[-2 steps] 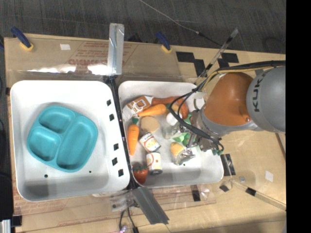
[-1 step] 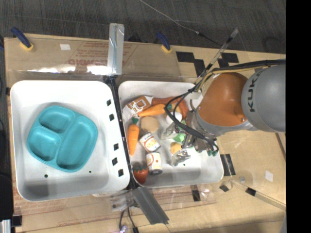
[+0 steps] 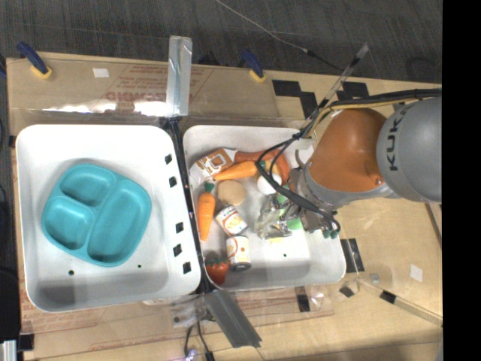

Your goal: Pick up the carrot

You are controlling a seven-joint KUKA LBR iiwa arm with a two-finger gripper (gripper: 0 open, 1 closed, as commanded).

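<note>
Gripper [image 3: 279, 218] low in right bin [image 3: 323, 265], state unclear under wrist, carrot [image 3: 234, 171] beside.

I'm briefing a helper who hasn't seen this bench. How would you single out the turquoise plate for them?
Find the two white bins side by side and take the left bin, away from the arm. The turquoise plate lies alone on its floor. It has divided compartments, and its colour matches nothing in the cluttered bin beside it.
</note>
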